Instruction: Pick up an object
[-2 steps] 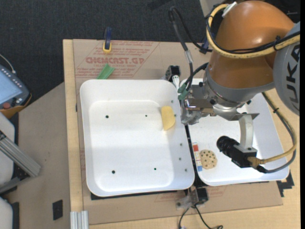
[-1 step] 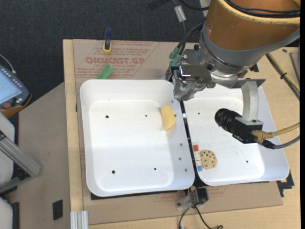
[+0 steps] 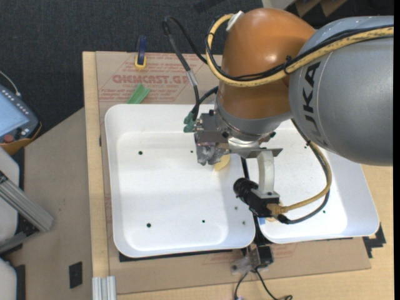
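Where the claw (image 3: 209, 157) dips, a pale object (image 3: 220, 163) sits beside it.

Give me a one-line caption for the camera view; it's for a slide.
Robot arm reaching over the left white bin, its gripper low beside a small yellowish object.

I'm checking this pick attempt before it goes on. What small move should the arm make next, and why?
Probably a short, slow lift straight up, to test the grasp. The gripper is down at the right edge of the left bin, and a small yellowish object peeks out right beside it. The wrist hides whether that piece sits between the fingers, so a small rise would show it.
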You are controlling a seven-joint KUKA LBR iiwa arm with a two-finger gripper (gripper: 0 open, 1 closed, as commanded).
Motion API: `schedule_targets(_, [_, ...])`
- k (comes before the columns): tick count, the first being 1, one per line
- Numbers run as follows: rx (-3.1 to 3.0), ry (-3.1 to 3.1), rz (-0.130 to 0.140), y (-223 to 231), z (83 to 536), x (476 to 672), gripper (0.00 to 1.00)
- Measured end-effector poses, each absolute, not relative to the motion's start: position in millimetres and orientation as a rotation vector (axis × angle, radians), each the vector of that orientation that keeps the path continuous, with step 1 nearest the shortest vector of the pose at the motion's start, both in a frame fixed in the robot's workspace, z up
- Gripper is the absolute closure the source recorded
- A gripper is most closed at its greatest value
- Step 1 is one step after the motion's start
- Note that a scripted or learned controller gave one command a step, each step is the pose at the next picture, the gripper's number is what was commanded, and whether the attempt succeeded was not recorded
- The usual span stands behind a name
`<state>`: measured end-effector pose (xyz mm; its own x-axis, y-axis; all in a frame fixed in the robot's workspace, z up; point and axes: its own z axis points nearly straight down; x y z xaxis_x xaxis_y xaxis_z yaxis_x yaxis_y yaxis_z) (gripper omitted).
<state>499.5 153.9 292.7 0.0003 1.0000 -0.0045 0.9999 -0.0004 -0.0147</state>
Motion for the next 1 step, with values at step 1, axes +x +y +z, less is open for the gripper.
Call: schedule_targets(1, [-2.234,-2.22,-0.014,97.8,394.7,506.1,1.0])
